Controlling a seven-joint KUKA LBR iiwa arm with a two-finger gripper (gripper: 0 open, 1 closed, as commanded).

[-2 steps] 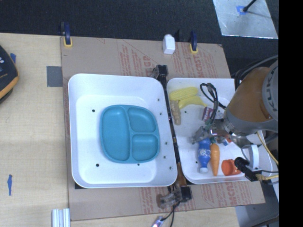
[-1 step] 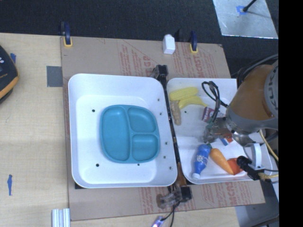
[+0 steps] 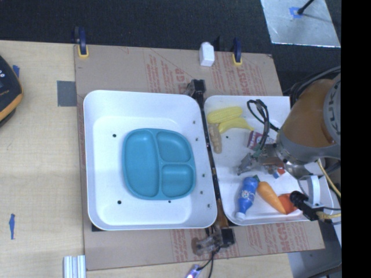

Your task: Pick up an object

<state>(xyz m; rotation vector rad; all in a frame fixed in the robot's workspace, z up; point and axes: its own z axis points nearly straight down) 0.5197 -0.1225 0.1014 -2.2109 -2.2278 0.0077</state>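
Here the pincer (image 3: 250,162) hangs low in the right bin (image 3: 223,104); whether it grips anything, I cannot tell. A tube (image 3: 246,197) and carrot (image 3: 268,194) lie just below it, bananas (image 3: 228,119) above. Closing between items could grasp nothing.

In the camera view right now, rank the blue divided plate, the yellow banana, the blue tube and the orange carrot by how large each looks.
1. blue divided plate, by far the largest.
2. yellow banana.
3. blue tube and orange carrot: they look too alike to rank.
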